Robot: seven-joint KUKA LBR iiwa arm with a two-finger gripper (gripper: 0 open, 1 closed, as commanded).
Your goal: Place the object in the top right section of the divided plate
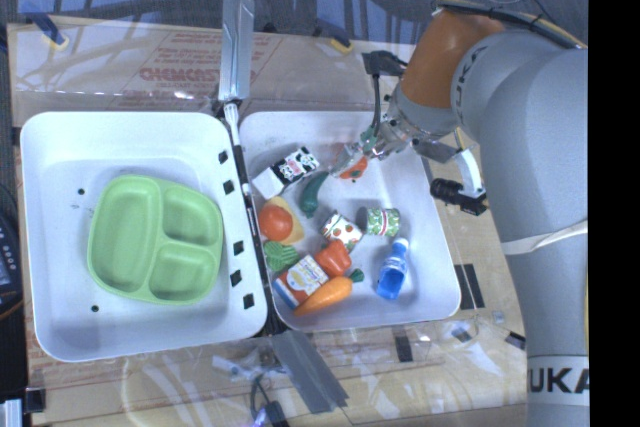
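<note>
We look down on a tan bench carrying two shallow white bins side by side. In the right bin (425,215), the grey arm's two-finger gripper (362,155) sits low near the far wall, with a small orange and white item (352,172) right at its tip; we cannot tell whether the jaws grip it. Just beside it lie a dark green pickle (313,192), a black and white carton (296,165), a blue bottle (392,270) and an orange carrot (326,295). The light green divided plate (155,237) rests in the left bin (50,315).
</note>
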